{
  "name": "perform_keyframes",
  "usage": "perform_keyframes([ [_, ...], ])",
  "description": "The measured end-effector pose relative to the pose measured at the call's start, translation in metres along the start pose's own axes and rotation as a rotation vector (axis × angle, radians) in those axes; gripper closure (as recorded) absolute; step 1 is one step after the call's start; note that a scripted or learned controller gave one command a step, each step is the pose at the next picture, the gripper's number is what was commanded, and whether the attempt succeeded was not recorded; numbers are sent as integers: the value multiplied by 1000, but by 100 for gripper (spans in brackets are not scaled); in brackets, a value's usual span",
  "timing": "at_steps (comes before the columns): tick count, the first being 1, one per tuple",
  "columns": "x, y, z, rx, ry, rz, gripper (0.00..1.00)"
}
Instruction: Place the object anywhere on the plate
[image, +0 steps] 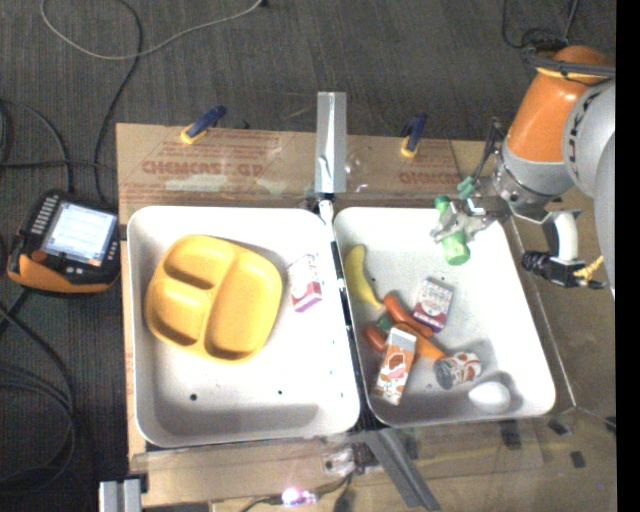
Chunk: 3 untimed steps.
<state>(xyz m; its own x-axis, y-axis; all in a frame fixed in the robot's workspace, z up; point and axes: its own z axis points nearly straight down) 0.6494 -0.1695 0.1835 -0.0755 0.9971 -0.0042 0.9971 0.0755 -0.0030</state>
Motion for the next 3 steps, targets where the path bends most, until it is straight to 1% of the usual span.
perform_keyframes([
  [1,52,-6,74,-9,-4,93,100],
  [2,115,-46,0,0,4,202,100],
  [3,114,-64,1,2,6,297,100],
])
